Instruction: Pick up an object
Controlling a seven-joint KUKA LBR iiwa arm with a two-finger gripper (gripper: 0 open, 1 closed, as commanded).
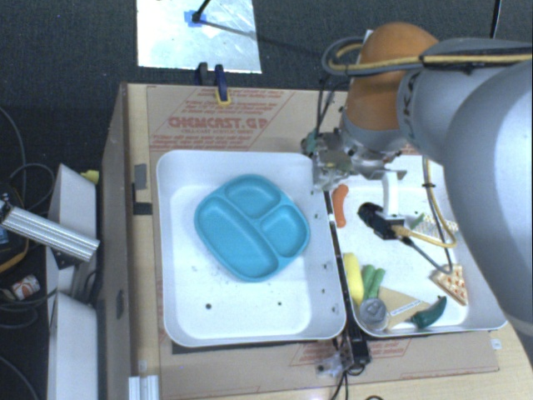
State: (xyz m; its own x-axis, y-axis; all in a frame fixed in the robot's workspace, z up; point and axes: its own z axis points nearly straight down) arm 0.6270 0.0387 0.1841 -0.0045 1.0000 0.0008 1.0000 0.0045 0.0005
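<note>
- At the far left corner of the right bin (pixel 487 317): one gripper (pixel 331 172), hanging over the wall shared by the two bins. Open or closed cannot be told at this slant, and nothing is seen held.
- Just near of the gripper: one orange carrot (pixel 339 205), the likeliest pick. It lies in the right bin against the shared wall. Its long axis runs far to near, and its far end is almost under the gripper.
- Judgement: the coming move is a short shift toward the near side and then down, with the grip set across the carrot's width, left to right. The wall close on the left leaves little room.
- Near left part of the right bin: one yellow piece (pixel 353 275), with green sticks (pixel 373 280) touching it on the right, probably two. One grey disc (pixel 372 311) lies just near of them.
- Near right part of the right bin: one dark green pepper (pixel 430 312) and one pizza slice (pixel 453 284).
- Left bin (pixel 179 307): one blue divided plate (pixel 251 226), well apart from the gripper.
- Totals: two bins, one arm.
</note>
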